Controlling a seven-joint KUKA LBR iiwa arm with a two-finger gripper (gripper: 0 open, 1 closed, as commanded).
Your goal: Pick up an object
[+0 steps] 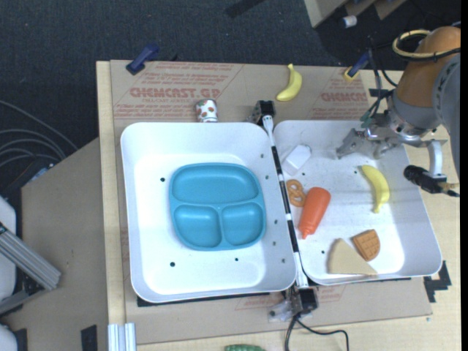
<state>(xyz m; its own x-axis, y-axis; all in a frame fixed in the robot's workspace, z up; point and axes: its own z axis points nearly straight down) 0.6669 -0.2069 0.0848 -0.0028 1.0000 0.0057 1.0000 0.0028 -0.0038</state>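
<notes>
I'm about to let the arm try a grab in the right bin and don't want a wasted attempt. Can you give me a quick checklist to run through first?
1. Gripper over the right bin: ok, at its upper part.
2. Nothing between the fingers yet: ok.
3. Nearest target free: ok, the banana lies alone just below the gripper.
4. Carrot free: not ok, it touches the pretzel.
5. Bread slice free: not ok, the brown piece sits against it.
6. Finger opening wide enough for the banana: cannot tell.
</notes>
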